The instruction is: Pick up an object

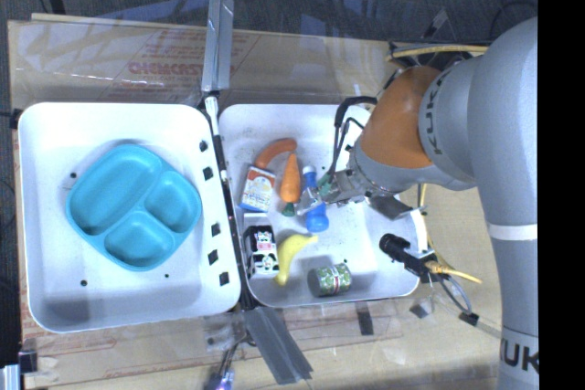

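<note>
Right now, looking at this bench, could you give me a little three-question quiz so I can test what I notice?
1. True or false: the blue divided plate lies in the same bin as the banana.
2. Which thing lies nearest the gripper? A) the green can B) the small blue bottle C) the black-and-white carton
3. Fill in: the carrot lies just beside the ______, up near the far wall of the right bin.

Key: 1 false, the plate is alone in the left bin. 2 B. 3 sausage.
</note>
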`<state>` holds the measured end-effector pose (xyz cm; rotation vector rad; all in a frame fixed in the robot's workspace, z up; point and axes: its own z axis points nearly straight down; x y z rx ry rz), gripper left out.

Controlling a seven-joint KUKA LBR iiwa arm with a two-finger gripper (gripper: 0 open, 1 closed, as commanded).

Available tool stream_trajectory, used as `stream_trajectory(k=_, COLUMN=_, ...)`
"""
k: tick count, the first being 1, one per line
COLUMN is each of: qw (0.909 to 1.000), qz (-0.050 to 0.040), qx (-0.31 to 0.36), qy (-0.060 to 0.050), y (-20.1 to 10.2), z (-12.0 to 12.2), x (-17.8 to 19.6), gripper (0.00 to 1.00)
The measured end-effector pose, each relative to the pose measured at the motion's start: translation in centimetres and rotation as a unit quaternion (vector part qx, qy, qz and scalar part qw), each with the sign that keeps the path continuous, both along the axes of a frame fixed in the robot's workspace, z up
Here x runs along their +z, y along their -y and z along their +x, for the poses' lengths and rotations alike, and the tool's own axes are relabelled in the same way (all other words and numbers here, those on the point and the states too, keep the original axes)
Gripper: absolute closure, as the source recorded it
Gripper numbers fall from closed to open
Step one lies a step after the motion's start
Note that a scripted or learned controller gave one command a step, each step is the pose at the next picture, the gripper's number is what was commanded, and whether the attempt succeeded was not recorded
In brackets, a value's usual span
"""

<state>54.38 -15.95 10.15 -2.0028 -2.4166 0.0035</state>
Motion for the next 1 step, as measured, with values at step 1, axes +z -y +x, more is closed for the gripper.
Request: stream_trajectory(k=1, qw=0.9996, qz=0.0000, qx=-0.029, qy=0.001, y=-0.40, z=3.23, x=11.61, gripper=1.00)
